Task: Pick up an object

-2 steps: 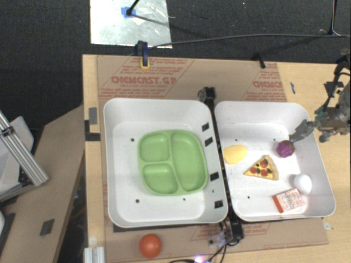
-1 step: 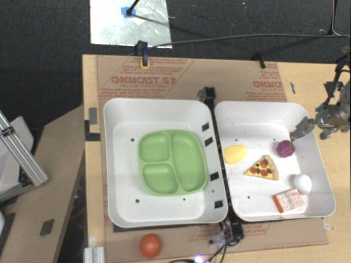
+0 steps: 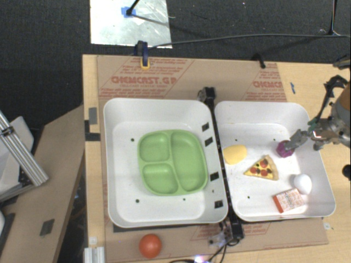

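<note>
The right bin (image 3: 258, 116) holds a yellow lemon-shaped piece (image 3: 236, 154), a toy pizza slice (image 3: 262, 169), a small purple object (image 3: 284, 148), a white egg (image 3: 302, 183) and a red-and-white packet (image 3: 289, 200). My gripper (image 3: 301, 137) reaches in over that bin's right rim. Its tip is just up and right of the purple object, very close to it. Nothing can be seen held in it.
In the left bin (image 3: 118, 147) lies a green divided plate (image 3: 171, 161). A red ball (image 3: 149, 245) sits on the bench in front of the left bin. Black clips line the rim shared by the two bins (image 3: 214, 163).
</note>
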`<action>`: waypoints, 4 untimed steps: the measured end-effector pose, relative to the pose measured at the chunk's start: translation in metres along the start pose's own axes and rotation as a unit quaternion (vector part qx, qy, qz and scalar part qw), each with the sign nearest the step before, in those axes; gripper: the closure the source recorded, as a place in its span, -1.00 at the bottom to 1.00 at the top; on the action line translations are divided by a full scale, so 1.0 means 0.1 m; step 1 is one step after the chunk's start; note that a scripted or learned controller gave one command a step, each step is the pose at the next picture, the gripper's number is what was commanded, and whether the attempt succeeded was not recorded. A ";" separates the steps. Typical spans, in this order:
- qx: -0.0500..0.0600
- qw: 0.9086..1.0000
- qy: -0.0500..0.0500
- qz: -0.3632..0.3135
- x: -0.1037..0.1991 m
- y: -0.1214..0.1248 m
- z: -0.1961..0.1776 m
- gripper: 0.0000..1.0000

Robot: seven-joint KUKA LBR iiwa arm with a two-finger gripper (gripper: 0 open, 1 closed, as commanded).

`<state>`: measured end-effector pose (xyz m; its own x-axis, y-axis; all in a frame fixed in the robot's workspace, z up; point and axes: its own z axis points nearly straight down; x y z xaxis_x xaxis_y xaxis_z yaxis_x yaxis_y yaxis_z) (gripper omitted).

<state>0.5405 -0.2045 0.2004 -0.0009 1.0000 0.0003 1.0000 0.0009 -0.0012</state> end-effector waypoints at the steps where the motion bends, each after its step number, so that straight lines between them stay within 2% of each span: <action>1: -0.001 1.000 0.000 0.000 0.04 -0.04 0.60 -1.00; 2: -0.002 1.000 -0.001 0.000 0.03 -0.02 1.09 -1.00; 3: -0.006 1.000 -0.001 0.000 0.03 0.00 0.95 1.00; 4: -0.003 1.000 -0.001 -0.001 0.01 -0.03 0.33 1.00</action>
<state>0.5373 -0.2036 0.1672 -0.0034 1.0000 -0.0019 1.0000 0.0034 0.0047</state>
